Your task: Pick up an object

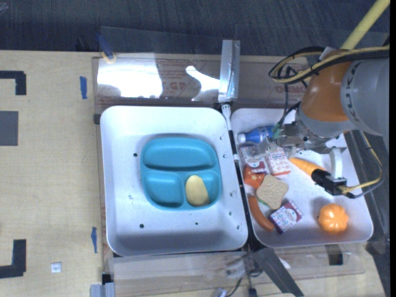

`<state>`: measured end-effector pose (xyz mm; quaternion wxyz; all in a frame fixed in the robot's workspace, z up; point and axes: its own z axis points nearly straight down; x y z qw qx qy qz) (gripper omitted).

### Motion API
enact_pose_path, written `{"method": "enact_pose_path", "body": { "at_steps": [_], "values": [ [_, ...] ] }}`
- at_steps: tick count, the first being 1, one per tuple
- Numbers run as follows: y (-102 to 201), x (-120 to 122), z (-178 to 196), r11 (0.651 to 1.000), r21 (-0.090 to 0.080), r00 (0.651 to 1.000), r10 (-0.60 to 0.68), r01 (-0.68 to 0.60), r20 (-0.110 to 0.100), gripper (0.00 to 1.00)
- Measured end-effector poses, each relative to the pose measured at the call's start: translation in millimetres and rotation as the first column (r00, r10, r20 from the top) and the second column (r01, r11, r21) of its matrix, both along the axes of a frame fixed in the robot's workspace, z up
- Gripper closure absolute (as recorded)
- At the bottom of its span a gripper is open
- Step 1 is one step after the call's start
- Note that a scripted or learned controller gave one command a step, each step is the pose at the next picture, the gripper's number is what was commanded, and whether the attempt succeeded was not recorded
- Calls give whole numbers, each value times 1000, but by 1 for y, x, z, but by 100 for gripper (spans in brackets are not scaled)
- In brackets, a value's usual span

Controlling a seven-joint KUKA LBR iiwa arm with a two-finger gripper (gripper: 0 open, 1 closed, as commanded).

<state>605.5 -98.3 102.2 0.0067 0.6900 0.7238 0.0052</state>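
1. Two shallow white bins sat side by side on the bench: the left bin (117, 184) and the right bin (362, 224), meeting along a central divider.
2. The left bin held a blue sectioned plate (179, 156) near its centre, and a yellow potato-like piece (197, 190) lay in that plate's lower right compartment.
3. The arm (346, 94), grey with an orange band, reached in from the right and hung over the upper part of the right bin.
4. The gripper (286, 140) was low over the clutter near the right bin's upper left corner; whether it was open or closed, and whether it had hold of anything, could not be told.
5. A blue-capped bottle (255, 135) lay just beside the gripper, close to the bin's left wall.
6. Red-and-white packets (267, 164) lay just below the gripper, with a slice of bread (272, 192) beneath them toward the bin's centre.
7. A carrot (304, 164) lay tilted near the centre, and a long orange piece (258, 214) ran along the bin's lower left side.
8. Another small packet (286, 216) lay near the bottom edge, and a small orange pumpkin (333, 218) sat toward the lower right corner.
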Motion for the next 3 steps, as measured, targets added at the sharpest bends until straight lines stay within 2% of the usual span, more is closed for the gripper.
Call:
{"method": "enact_pose_path", "body": {
  "at_steps": [1, 2, 3],
  "values": [
    [-9, -9, -5, 1000, 0, 1000, 0, 0, 12, 0],
    [-10, -10, 4, 1000, -1, 1000, -1, 1, 12, 100],
    [48, 8, 86, 994, 4, 994, -107, 107, -11, 100]
  ]
}}
